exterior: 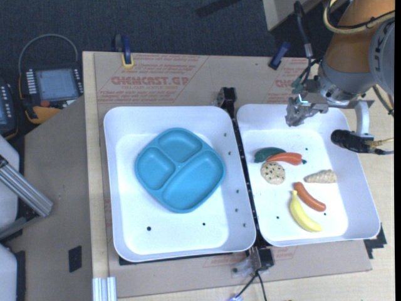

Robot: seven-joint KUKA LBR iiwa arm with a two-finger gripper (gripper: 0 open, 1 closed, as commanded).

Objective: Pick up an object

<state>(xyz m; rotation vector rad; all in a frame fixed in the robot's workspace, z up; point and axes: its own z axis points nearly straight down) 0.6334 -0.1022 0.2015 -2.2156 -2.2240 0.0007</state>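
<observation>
Overhead, the arm [357,36] hangs its gripper [301,115] above the right bin's [357,224] far edge; whether it is apart or together I cannot tell. Left bin [119,168] bears a blue tray [180,169]. Right bin holds a banana [303,213], two sausages [309,197], a cookie [273,172], a shell [321,177] and a green pepper [266,153].

Slanted overhead view of both bins [119,187]

Worktop [188,74] below me: brown board with red print. Two white bins on it, side by side, touching along middle. Left bin [125,218] near worktop's left edge. Right bin [351,224] overhangs toward its right. Blue clamp [127,50] on far edge.
</observation>
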